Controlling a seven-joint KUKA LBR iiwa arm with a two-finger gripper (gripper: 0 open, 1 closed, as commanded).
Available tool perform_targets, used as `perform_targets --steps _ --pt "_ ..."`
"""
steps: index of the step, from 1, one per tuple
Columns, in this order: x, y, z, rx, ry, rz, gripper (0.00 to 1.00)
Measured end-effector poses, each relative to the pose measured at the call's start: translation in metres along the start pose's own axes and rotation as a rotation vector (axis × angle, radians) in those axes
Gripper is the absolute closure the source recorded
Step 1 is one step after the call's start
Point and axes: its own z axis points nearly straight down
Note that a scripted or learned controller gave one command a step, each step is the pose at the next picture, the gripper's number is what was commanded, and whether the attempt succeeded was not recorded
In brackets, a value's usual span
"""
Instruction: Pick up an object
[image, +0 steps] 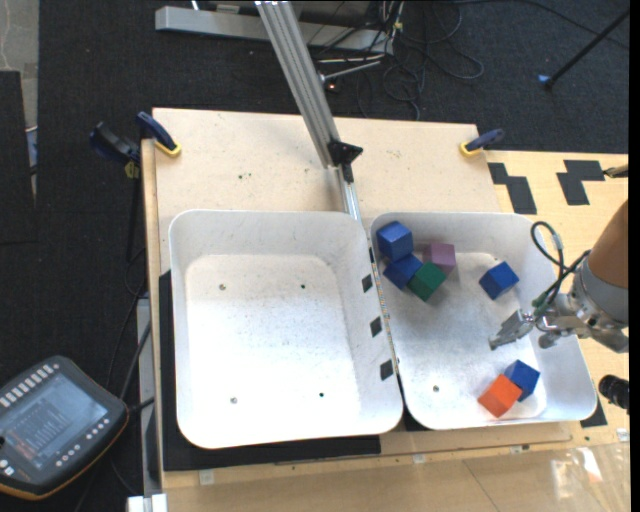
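Lying loose, blue cube (498, 279), matte faces

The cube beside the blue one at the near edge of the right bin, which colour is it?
Orange cube, seen in the camera view.

No readable text, labels or numbers anywhere; the grey handheld pendant's screen (45, 420) is too blurred to read.

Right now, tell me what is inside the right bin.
The right bin holds three blue blocks, a green block and a pink block clustered at its far left, plus an orange block touching another blue one. The gripper hovers between them.
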Motion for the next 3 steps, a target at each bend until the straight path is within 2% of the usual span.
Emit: perform_targets --steps 1,2,3 --pt "0.000 0.000 0.049 -0.005 -0.002 -0.001 0.00" --pt "0.000 0.001 0.037 -0.008 -0.003 -0.001 1.00" --pt "0.006 0.003 -0.024 -0.011 -0.004 -0.004 1.00"
